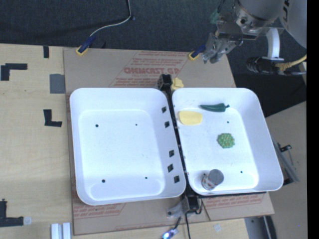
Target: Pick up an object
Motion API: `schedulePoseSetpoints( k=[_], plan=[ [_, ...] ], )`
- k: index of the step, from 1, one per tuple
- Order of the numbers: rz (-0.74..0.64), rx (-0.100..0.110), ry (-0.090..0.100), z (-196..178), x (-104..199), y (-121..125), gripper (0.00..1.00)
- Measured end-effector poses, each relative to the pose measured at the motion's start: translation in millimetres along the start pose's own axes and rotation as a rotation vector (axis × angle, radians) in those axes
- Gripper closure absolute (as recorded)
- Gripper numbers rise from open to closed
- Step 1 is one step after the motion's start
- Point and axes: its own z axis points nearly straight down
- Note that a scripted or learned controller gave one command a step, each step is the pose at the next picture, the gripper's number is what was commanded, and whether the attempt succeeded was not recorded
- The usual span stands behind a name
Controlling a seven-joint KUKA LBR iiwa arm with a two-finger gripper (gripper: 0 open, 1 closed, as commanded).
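Note:
The right bin [249, 101] holds several small things. A green chili pepper [214, 107] lies near its far edge. A yellow flat piece [190, 117] rests close to the divider on the left side. A green bumpy cluster [226, 141] sits in the middle. A small grey can [213, 179] lies at the near edge. My gripper [218, 50] hangs high above the bench, beyond the far edge of the right bin, with nothing visible between its fingers.
The left bin [79, 103] stands beside the right one, joined by a black clamped divider [172, 133]. Both rest on a cardboard sheet [144, 68]. A yellow and blue clamp [85, 46] and a cable lie at the back left.

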Motion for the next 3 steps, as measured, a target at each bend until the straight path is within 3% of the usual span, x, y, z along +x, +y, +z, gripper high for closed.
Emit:
schedulePoseSetpoints(
  k=[3],
  plan=[
    [-0.005,0.001,-0.004,-29.0,2.6,0.7,1.0]
  ],
)
